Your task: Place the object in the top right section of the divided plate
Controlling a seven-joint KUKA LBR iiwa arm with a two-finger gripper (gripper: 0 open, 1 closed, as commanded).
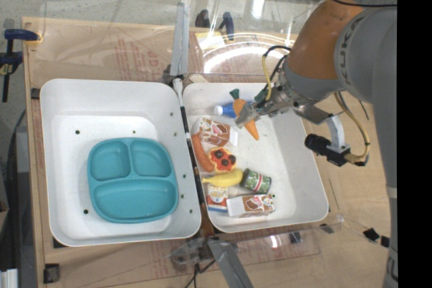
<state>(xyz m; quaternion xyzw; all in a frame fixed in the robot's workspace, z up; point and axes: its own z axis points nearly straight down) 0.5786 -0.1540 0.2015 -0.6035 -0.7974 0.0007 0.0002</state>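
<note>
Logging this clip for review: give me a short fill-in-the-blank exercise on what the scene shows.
1. The divided plate lies in the ___ bin.
2. The plate's colour is ___.
3. The gripper is over the ___ bin, at the carrot.
4. The banana lies beside a green ___.

Answers: left; teal; right; can

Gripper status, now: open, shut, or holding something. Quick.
Gripper: shut on the toy carrot, held above the right bin; the teal divided plate sits in the left bin.
</note>
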